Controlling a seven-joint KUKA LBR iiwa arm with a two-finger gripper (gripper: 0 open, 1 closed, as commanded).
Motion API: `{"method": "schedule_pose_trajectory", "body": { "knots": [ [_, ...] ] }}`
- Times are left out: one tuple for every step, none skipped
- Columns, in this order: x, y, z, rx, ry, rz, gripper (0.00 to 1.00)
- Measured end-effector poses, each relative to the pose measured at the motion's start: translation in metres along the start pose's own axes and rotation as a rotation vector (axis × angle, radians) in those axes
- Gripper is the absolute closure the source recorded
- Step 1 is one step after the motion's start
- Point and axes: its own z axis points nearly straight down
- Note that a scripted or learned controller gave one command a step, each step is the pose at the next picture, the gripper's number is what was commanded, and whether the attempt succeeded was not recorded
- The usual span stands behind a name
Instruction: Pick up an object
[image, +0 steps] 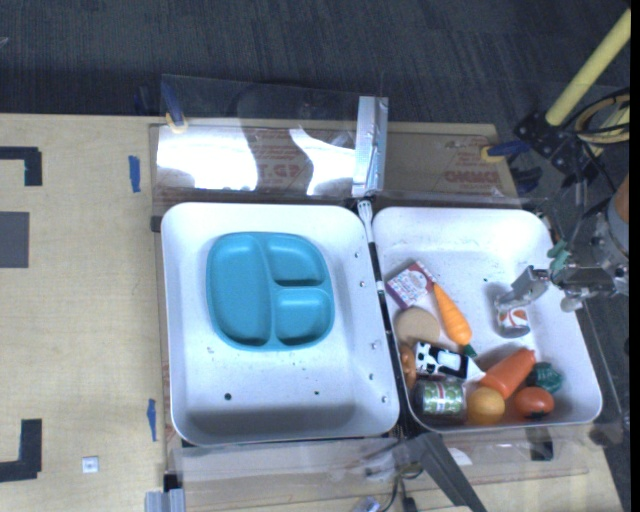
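The right bin (470, 235) holds several toy foods. A small white and red can (513, 319) lies near its right side. My gripper (530, 285) hangs just above and to the right of that can, reaching in over the bin's right rim. Further left lie a maroon packet (408, 283), an orange carrot (452, 315) and a tan bread piece (418, 325). At the front are a black-and-white item (437, 358), a green can (440, 397), a yellow-orange fruit (486, 404), a larger orange vegetable (508, 372), a red tomato (533, 401) and a teal piece (547, 378).
The left bin (190, 380) carries a blue divided plate (268, 288). A metal divider (368, 150) and clear sheeting stand behind the bins. Cables and a yellow pole (595, 65) are at the upper right. The back part of the right bin is bare.
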Motion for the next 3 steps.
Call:
{"method": "schedule_pose_trajectory", "body": {
  "knots": [
    [-0.009, -0.006, -0.004, -0.001, 0.0, -0.089, 0.0],
    [0.026, 0.031, 0.163, 0.013, 0.002, -0.005, 0.0],
    [0.024, 0.035, 0.147, -0.003, -0.002, 0.0, 1.0]
  ]
}}
